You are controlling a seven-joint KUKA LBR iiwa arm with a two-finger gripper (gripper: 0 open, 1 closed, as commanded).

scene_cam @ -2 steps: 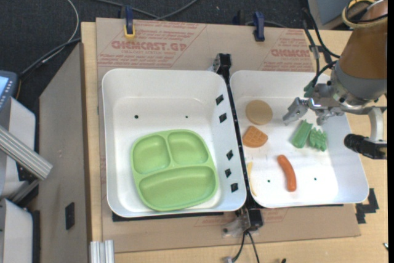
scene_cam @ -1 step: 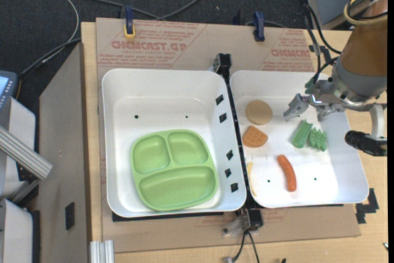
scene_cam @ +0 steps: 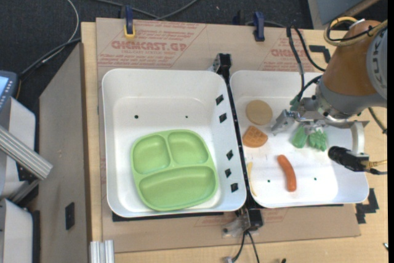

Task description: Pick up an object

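Note:
The right bin (scene_cam: 345, 194) holds a round tan biscuit (scene_cam: 259, 112), an orange wedge (scene_cam: 254, 137), a red sausage (scene_cam: 287, 172) and a green leafy toy (scene_cam: 309, 138). My gripper (scene_cam: 300, 127) hangs low at the green toy's upper edge, reaching in from the right under the orange-banded wrist. It looks open. One grey finger (scene_cam: 280, 124) sticks out to the left, just right of the biscuit and the wedge. Nothing is seen held between the fingers. The gripper body hides part of the green toy.
A light green divided plate (scene_cam: 175, 168) lies in the left bin (scene_cam: 117, 101). A black divider strip (scene_cam: 229, 126) runs between the bins. A black connector (scene_cam: 346, 158) and cables hang off the arm over the right bin's right side.

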